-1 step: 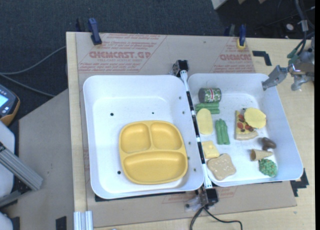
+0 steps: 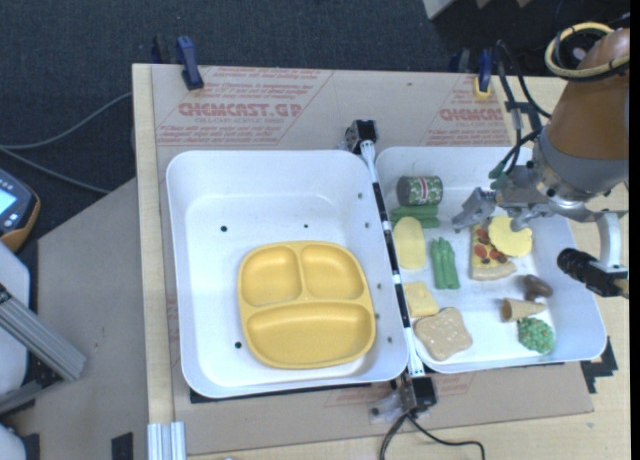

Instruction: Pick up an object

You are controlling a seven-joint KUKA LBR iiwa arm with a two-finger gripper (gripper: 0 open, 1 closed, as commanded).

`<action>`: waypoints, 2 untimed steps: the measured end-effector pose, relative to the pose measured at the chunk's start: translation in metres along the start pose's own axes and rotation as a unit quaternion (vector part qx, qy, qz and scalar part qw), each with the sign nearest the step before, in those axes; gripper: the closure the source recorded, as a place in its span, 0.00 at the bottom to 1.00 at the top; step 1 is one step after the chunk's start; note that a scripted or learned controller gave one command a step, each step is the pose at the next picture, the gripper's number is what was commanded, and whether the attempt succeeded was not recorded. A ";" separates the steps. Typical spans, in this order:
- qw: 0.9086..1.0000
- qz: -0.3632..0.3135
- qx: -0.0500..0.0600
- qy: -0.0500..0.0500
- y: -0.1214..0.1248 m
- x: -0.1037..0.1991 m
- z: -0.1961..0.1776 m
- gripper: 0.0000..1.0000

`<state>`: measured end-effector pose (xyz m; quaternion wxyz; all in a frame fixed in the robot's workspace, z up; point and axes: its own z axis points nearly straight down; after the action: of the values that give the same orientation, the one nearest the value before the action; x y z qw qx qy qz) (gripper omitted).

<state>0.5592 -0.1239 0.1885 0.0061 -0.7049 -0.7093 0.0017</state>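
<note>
- The gripper (image 2: 497, 210) hangs over the right bin (image 2: 590, 333), near its far right part; the orange-banded arm (image 2: 590, 108) comes in from the right above it.
- Whether the jaws are apart or together cannot be told: the metal fingers splay out under the wrist, and no object shows plainly between them.
- Directly beneath the jaws lies a pizza slice (image 2: 489, 256), with a yellow round piece (image 2: 513, 240) touching its right edge.
- Left of the jaws stands a green can (image 2: 420, 190) on its side, and under it a green flat piece (image 2: 414, 216).
- Below and left of the jaws lie a pale yellow oblong (image 2: 408, 242) and a green pod (image 2: 443, 262), side by side.
- Farther toward the near edge from the jaws: a cheese wedge (image 2: 420, 299), a bread slice (image 2: 443, 333), a brown mushroom (image 2: 521, 308) and a green broccoli (image 2: 536, 334).
- Well to the left of the jaws, the left bin (image 2: 200, 198) holds a yellow divided plate (image 2: 305, 303).
</note>
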 end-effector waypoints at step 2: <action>1.000 0.004 -0.007 -0.003 -0.009 0.023 0.094 1.00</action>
<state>0.5492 -0.1001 0.0949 -0.0011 -0.7076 -0.7066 -0.0007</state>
